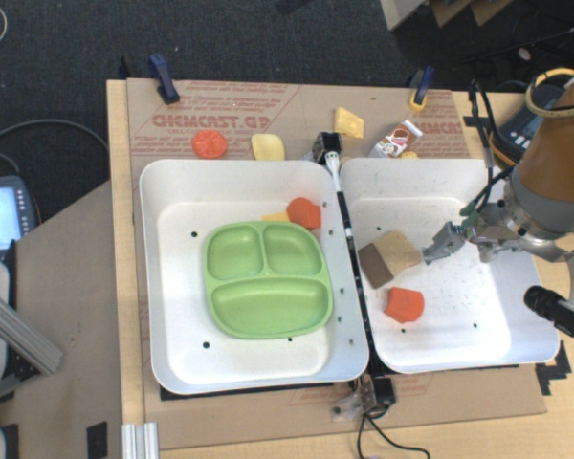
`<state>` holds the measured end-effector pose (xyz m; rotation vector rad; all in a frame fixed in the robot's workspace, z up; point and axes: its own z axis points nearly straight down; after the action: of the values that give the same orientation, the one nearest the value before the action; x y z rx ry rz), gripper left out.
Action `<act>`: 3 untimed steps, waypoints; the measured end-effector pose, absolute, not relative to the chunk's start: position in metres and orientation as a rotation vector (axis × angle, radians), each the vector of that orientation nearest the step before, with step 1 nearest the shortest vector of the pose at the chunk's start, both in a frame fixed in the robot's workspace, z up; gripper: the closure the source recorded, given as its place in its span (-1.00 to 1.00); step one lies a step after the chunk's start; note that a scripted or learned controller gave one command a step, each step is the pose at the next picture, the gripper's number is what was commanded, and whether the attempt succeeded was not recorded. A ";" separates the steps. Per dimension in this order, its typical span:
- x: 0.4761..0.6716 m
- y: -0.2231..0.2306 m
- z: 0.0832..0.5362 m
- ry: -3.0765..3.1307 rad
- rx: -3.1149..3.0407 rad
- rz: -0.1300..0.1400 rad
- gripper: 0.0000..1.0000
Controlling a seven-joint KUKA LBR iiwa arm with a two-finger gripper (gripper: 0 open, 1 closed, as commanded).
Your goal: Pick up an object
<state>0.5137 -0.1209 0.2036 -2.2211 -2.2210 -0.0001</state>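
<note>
My gripper (pixel 442 244) hangs over the right bin (pixel 478 342), reaching in from the right, its fingertips just right of a tan block (pixel 389 256) that lies near the bin's left wall. An orange-red block (pixel 404 305) rests in the same bin below the tan one, apart from the gripper. In the left bin (pixel 172 333) a green divided plate (pixel 266 279) lies flat, with an orange ball (pixel 304 213) and a thin yellow piece (pixel 275 217) at its upper edge.
On the board behind the bins lie an orange disc (pixel 209 144), a pale yellow piece (pixel 267 147), a yellow wedge (pixel 349 122) and a small red-white carton (pixel 395 141). Two blue clamps (pixel 163 77) hold the board's far edge. Cables run down the arm at the right.
</note>
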 end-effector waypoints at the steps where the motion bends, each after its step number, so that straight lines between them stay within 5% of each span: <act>1: 0.500 -0.109 0.099 -2.227 -2.227 -0.010 -1.00; 2: 0.578 -0.087 0.192 -2.238 -2.224 -0.016 -1.00; 3: 0.503 -0.114 0.138 -2.210 -2.222 0.010 -1.00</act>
<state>0.5031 -0.1143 0.1378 -2.2215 -2.2096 0.0097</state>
